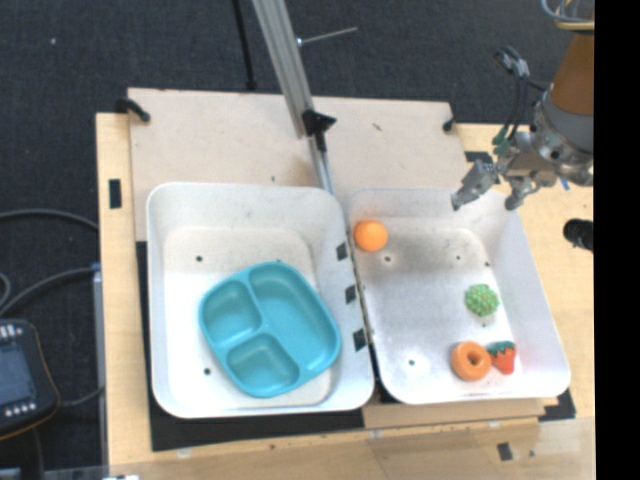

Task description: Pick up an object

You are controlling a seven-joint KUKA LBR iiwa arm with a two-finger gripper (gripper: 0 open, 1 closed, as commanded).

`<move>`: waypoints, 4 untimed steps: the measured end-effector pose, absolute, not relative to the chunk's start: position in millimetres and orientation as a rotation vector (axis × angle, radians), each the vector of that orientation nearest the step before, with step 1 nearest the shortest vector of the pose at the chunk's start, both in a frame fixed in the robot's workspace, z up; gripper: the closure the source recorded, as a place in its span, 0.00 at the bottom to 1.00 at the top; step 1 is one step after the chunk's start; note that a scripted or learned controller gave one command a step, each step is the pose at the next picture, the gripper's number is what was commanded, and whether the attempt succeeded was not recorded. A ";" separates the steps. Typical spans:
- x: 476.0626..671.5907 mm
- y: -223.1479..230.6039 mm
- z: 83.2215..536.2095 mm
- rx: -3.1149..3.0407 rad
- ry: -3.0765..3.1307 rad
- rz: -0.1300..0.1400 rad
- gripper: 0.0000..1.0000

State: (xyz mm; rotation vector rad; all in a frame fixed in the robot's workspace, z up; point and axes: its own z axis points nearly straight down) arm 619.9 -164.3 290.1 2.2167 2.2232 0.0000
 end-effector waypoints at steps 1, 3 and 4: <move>619.8 -164.5 290.1 2.216 2.224 -0.001 0.00; 609.0 -155.5 169.3 2.223 2.224 -0.006 0.00; 614.2 -154.2 108.3 2.227 2.220 -0.006 0.00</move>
